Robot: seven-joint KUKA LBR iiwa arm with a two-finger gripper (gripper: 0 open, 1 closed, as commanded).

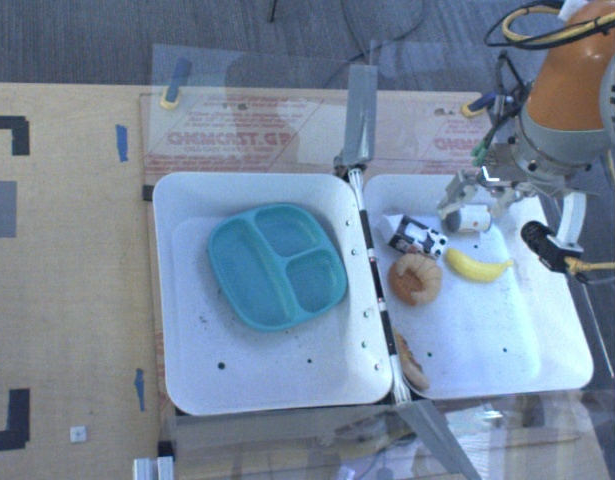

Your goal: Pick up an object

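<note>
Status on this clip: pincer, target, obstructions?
Pincer low over right bin, far end; grip state unclear. Banana, donut, black-and-white item all loose nearby. Teal plate in left bin, out of the way.

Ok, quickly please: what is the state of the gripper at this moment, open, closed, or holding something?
Gripper: open, holding nothing, fingers spread above the right bin, close to the banana.

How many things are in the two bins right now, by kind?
Blue divided plate: 1
Banana: 1
Doughnut: 1
Black-and-white toy: 1
Brownish item at the right bin's lower left edge: 1
Total: 5
</note>
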